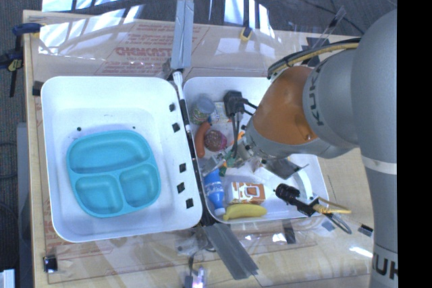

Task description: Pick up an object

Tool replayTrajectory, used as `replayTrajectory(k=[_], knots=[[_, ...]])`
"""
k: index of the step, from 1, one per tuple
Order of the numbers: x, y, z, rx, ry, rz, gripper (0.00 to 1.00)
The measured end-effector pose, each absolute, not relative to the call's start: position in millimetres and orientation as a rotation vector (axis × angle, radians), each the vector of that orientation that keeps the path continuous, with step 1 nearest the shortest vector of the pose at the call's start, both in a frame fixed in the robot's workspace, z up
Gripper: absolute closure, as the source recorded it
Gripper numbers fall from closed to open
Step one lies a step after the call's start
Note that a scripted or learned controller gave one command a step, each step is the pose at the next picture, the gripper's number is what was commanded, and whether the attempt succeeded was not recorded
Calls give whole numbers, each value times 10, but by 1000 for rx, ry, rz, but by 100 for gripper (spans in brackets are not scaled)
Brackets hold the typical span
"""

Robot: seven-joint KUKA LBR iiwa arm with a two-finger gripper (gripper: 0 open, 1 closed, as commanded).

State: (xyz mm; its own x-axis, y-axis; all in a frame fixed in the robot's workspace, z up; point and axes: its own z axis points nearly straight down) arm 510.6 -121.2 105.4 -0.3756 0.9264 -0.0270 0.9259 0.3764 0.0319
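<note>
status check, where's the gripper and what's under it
Gripper down in the right bin, fingers hidden by the wrist. Nothing seen held. Banana, blue bottle, orange box crowd close beside it. Blue tray alone in left bin.

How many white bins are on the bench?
2. The left bin holds a blue tray. The right bin, beside it, holds a pile of small things, with the arm over part of it.
</note>
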Motion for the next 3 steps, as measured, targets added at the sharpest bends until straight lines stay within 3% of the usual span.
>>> replayTrajectory(k=[1,2,3], knots=[[5113,-1207,1148,1727,2579,19,100],[5702,-1359,2213,2039,2390,-1,100],[5702,-1353,2211,2039,2392,-2,0]])
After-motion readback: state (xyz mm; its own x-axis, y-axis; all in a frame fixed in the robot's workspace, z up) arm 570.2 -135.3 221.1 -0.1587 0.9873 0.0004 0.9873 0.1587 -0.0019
